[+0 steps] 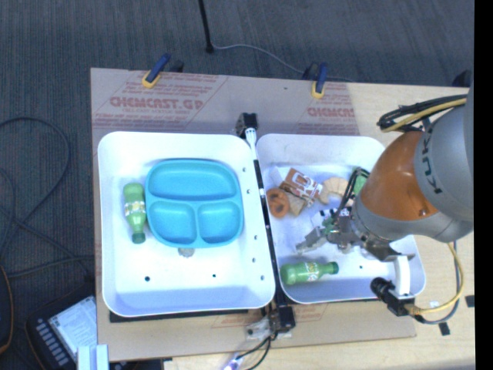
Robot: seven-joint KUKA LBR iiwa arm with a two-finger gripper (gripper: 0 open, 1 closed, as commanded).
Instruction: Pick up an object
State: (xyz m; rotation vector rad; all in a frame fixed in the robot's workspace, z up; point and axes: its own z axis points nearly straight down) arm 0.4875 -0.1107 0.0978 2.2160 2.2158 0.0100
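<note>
My gripper [313, 239] hangs low in the right bin [400, 146], right of frame centre, its fingers spread apart with nothing between them. A green bottle [308, 271] lies on its side just below them, near the bin's lower wall. Brown and tan pieces [296, 191] lie above, hard to identify. The left bin [115, 284] holds a blue divided tray [192, 203] and a second green bottle [135, 211] beside it. My wrist hides the right bin's far corner.

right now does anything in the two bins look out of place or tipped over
Both green bottles lie on their sides: one in the right bin near its front edge, one in the left bin beside the blue divided tray. Nothing looks spilled or broken.
</note>
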